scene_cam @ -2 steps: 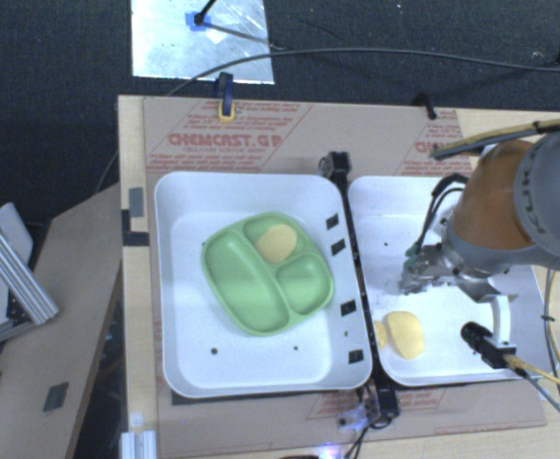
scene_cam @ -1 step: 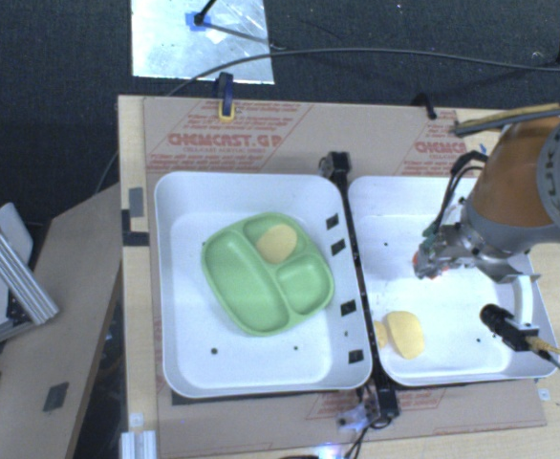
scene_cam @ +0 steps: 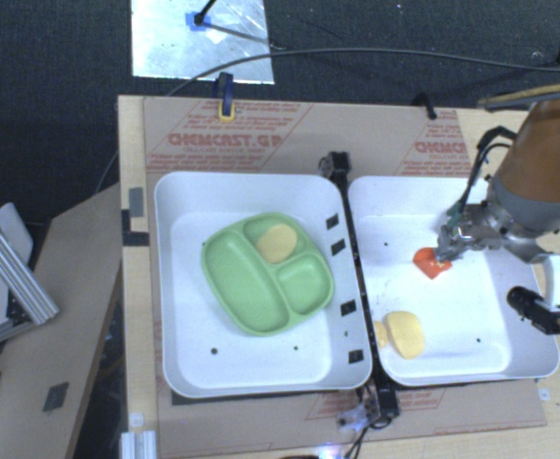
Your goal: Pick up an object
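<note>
Small orange block (scene_cam: pixel 431 262) lying in right bin (scene_cam: pixel 524 352), touching pincer (scene_cam: pixel 449 248).

I see open floor across the right bin (scene_cam: pixel 471 352); orange piece (scene_cam: pixel 432 263) and yellow piece (scene_cam: pixel 403 334) obstruct.

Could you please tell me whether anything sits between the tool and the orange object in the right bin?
Nothing visible does. The tool is right at the orange object in the right bin. The yellow object lies apart, toward the bin's near wall.
</note>
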